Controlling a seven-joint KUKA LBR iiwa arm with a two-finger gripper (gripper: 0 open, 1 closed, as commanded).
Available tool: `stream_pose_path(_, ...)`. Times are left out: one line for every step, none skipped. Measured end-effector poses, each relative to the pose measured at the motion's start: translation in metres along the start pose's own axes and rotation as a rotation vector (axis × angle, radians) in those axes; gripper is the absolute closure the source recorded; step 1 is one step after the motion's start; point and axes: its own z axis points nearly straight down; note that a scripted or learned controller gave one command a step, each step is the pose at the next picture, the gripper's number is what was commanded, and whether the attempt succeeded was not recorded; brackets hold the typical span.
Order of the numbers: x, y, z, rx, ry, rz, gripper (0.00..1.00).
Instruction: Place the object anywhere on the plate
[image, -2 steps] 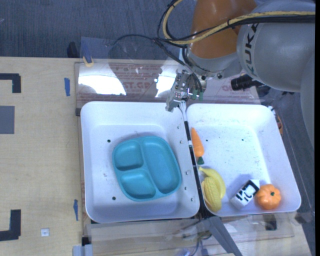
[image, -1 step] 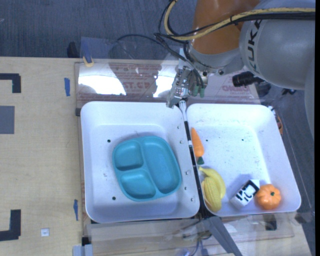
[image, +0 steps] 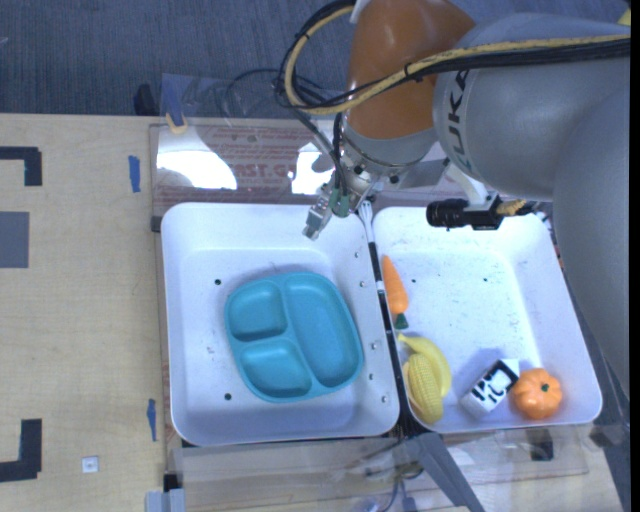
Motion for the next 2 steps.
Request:
stream_pose_path(0.0034,0.0283,0.0105,-0.004,-0.004,0.341,1.00)
stream_pose_path(0.0030,0.0282,0.0097,-0.005,-0.005,0.341,0.00)
